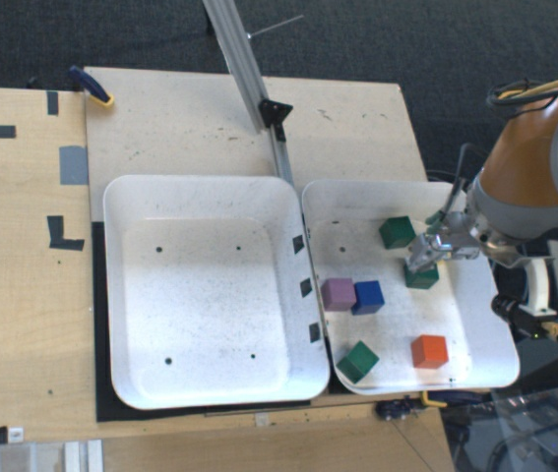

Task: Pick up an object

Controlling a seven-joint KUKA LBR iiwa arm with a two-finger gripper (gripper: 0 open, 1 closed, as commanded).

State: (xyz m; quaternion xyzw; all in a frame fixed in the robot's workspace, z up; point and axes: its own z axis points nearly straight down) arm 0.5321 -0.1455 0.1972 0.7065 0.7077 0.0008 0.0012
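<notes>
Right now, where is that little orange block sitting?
In the camera view, the orange block lies in the right-hand bin, near its front right corner, to the right of a green block and apart from it.

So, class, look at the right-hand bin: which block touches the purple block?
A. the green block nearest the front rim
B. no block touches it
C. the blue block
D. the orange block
C: in the right bin the blue block sits flush against the purple block's right side, while the orange block and the front green block lie apart from it.
</notes>
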